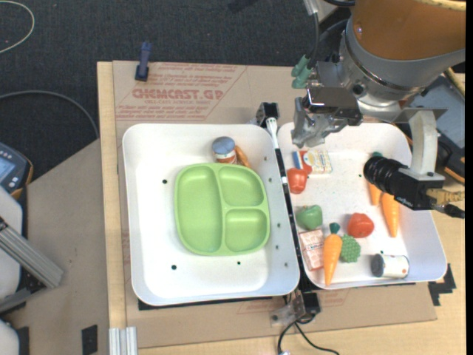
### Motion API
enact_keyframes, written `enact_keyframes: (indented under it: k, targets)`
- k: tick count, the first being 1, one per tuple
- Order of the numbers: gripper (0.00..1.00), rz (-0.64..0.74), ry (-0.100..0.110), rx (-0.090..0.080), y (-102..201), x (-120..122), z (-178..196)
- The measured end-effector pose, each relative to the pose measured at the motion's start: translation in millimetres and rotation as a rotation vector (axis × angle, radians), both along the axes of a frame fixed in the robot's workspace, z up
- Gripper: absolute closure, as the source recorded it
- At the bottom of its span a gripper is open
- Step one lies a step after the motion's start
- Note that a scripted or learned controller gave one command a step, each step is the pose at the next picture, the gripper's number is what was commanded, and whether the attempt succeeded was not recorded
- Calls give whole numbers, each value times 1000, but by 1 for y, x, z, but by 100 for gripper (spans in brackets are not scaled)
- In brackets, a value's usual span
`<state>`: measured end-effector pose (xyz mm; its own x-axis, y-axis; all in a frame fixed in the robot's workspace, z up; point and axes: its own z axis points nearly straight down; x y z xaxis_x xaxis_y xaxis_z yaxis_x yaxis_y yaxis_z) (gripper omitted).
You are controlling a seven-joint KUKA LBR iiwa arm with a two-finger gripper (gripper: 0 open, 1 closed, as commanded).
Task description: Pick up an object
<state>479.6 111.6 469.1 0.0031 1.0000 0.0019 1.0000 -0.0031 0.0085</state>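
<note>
Here, left bin [140,198]: a green divided plate [220,208] lies near its middle, a small jar [224,149] just beyond the plate's far edge. Right bin [432,250]: a red pepper-like piece [297,180] near the shared rim, a green one [310,216] below it, a carrot [332,256] touching a green broccoli-like piece [349,249], a red tomato [361,225], a second carrot [389,211] further right, a small white can [390,265] at the near edge. The gripper [310,133] hangs over the right bin's far left corner; whether it is open or closed cannot be told. Nothing seen between it.
</note>
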Motion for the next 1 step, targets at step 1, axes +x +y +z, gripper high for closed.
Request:
enact_keyframes:
  k: [1]
  targets:
    - [100, -5, 26, -6, -66, -2, -189]
